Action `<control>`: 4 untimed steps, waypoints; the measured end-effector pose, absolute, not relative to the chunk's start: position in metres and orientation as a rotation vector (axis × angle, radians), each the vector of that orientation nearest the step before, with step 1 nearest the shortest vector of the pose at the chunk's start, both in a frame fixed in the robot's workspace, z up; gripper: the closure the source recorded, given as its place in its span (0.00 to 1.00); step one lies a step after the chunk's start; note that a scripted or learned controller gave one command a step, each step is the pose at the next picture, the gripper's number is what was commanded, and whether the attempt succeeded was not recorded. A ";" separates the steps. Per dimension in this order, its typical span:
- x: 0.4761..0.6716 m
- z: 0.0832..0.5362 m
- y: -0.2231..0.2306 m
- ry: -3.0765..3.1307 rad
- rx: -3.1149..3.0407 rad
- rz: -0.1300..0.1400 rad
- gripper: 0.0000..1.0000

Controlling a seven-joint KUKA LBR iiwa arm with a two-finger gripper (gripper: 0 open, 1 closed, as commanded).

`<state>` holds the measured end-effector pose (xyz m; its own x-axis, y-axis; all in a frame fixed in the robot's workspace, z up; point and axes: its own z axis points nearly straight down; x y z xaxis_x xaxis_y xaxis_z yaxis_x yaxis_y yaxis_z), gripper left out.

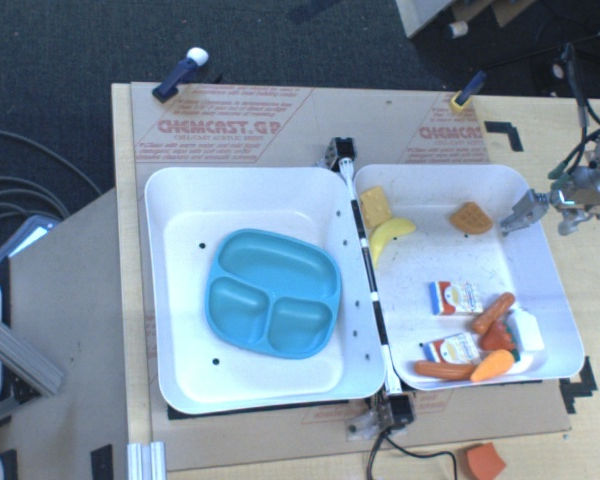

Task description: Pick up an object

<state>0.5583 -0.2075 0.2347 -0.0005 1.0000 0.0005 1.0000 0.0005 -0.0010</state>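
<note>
- The gripper (542, 211) is seen at the right bin's (550, 268) upper right rim, its two fingers spread apart with nothing between them.
- A brown cookie-like piece (471, 218) lies just left of it, apart from the fingers.
- A yellow banana (388, 236) and a tan block (376, 207) are found by the divider.
- Two small cartons (452, 297), sausages (492, 314) and a carrot (492, 366) are gathered at the lower right.
- A blue divided plate (272, 293) is set in the left bin (180, 268).

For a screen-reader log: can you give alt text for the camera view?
Two white bins sit side by side on a bench: the left bin holds a blue divided plate, the right bin holds toy food, including a banana, cracker, cookie, carrot and sausages. The gripper hovers at the right bin's upper right edge.
</note>
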 end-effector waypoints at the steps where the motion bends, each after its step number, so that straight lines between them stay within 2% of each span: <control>1: 0.578 0.087 -0.218 -2.220 -2.208 -0.009 0.00; 2: 0.636 0.085 -0.167 -2.223 -2.220 -0.001 0.00; 3: 0.637 0.095 -0.167 -2.226 -2.219 0.000 1.00; 4: 0.637 0.095 -0.167 -2.226 -2.219 0.000 0.00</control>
